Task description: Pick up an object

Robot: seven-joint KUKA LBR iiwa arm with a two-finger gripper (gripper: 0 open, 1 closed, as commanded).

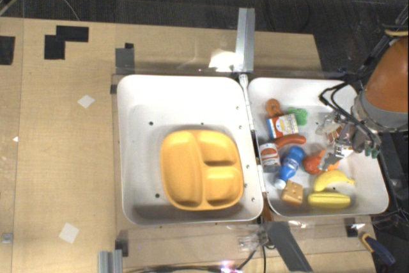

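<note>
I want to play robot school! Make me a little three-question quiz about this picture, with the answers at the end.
1. True or false: the yellow divided plate lies in the left bin.
2. Which toy lies nearest the front edge of the right bin? A) the blue bottle B) the yellow corn C) the green toy
3. Fill in: the gripper hangs over the ___ bin.

Key: 1 true; 2 B; 3 right.
</note>
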